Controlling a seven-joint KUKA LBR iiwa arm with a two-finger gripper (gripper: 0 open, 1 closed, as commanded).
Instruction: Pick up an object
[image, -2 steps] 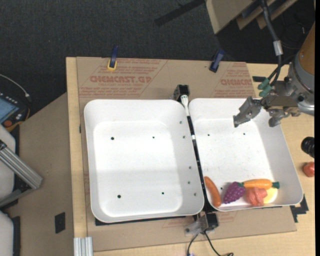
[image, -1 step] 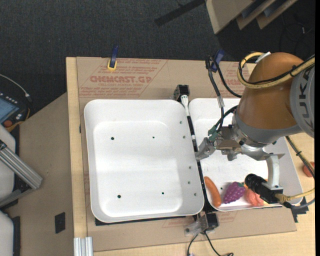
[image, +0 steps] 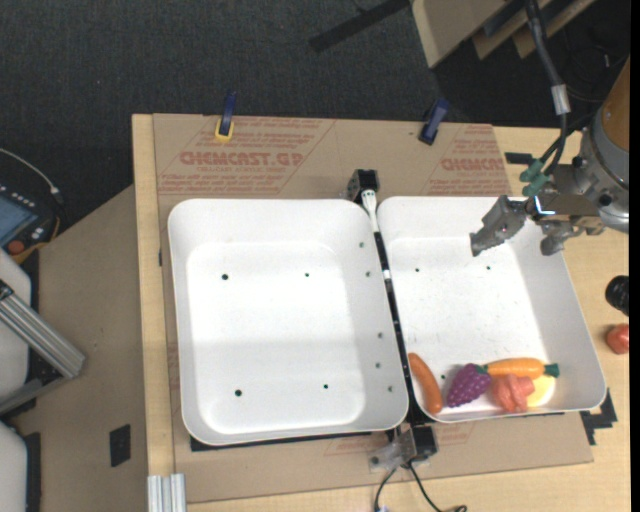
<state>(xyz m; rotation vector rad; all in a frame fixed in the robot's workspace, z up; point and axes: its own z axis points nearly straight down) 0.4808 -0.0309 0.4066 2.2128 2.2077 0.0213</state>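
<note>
We take this for a robotics lab or test cell rather than a home or shop. We see a bench topped with a brown board (image: 300, 160) printed with a maker's name and held down by blue clamps (image: 227, 117) at its far edge. Two shallow white bins (image: 200, 230) sit side by side on it, joined by a black strip (image: 385, 290) along their shared edge. Cables (image: 545, 50) trail at the upper right, an aluminium rail (image: 35, 330) juts in at the left, and dark carpet (image: 150, 50) lies beyond the bench. Toy foods (image: 490, 382) lie in the right bin.
</note>
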